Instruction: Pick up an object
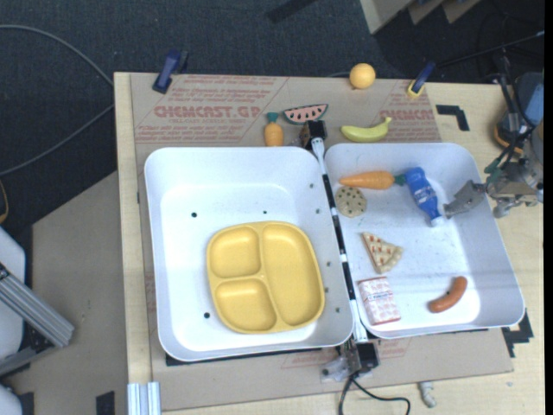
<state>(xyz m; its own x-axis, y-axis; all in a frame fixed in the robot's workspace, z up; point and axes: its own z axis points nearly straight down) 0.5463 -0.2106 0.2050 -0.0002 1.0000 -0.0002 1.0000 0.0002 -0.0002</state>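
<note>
The right bin (492, 258) holds several toy foods: an orange carrot (367, 180), a round cookie (351, 201), a blue bottle (422, 194), a pizza slice (381, 252), a red-and-white packet (378, 301) and a brown sausage (448, 294). My gripper (465, 199) reaches in over this bin's right rim, just right of the blue bottle and close to its lower end. Nothing is visibly held in it.
The left bin (173, 197) holds a yellow divided plate (263, 277). Behind the bins on the cardboard lie a banana (365, 130), a watermelon slice (306, 111), a small orange fruit (274, 133) and an orange ball (363, 75). Blue clamps (168, 70) hold the board's far edge.
</note>
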